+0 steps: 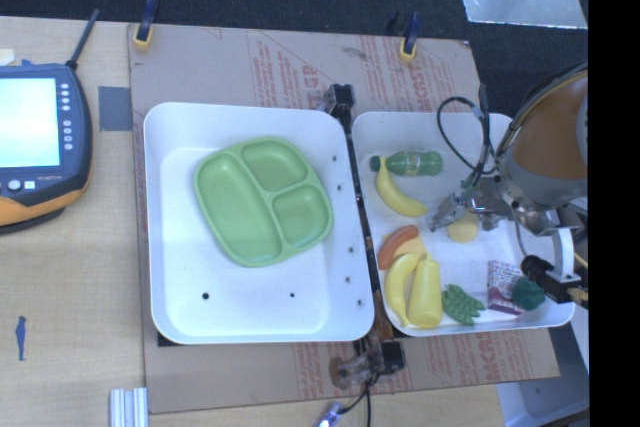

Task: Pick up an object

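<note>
Camera view, nearest edge first: along the front edge of the right bin (560,320) lie a yellow block-shaped piece (424,293) and a second yellow piece (399,281) touching it on the left, then a small dark green leafy toy (461,304), a red and white packet (501,287) and a dark green round thing (527,293) in the front right corner. Just behind the yellow pair sits an orange-red piece (399,240), close to the bin's left wall. Toward the middle is a small pale yellow object (462,231), and the hand (468,208) hangs right over it; whether its fingers are apart or closed, and whether they touch the object, cannot be made out. The grey arm (545,150) and a loop of black cable (462,130) cover much of the bin's right side. Farther back a banana (396,193) lies at a slant, and behind it a green bottle (412,163) lies on its side near the back edge.

The left bin (180,315) carries a green divided plate (263,201), tilted across its middle. On the surface (70,315), near its left edge, rests a control pendant (35,143) with a lit screen. Blue and yellow clamps (146,23) grip the cardboard sheet (260,65) at its back edge.
</note>
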Robot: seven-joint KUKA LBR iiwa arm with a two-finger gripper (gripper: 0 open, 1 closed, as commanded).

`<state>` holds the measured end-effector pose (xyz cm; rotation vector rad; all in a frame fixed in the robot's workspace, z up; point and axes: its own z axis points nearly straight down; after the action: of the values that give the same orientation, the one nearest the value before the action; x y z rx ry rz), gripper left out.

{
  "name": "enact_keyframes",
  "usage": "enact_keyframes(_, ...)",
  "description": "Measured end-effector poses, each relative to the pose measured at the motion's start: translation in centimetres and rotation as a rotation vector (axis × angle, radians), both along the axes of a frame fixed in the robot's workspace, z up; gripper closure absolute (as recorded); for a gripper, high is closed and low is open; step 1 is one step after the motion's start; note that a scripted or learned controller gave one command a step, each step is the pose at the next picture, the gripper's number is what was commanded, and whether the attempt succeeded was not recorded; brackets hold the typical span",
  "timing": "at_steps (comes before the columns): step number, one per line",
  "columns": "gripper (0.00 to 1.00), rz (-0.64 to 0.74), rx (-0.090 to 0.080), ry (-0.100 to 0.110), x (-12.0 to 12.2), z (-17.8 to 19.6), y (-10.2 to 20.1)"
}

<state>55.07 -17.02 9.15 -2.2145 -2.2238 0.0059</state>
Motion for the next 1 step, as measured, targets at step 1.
enact_keyframes(1,1.0,0.002,-0.002,0.002,0.0,1.03,-0.09)
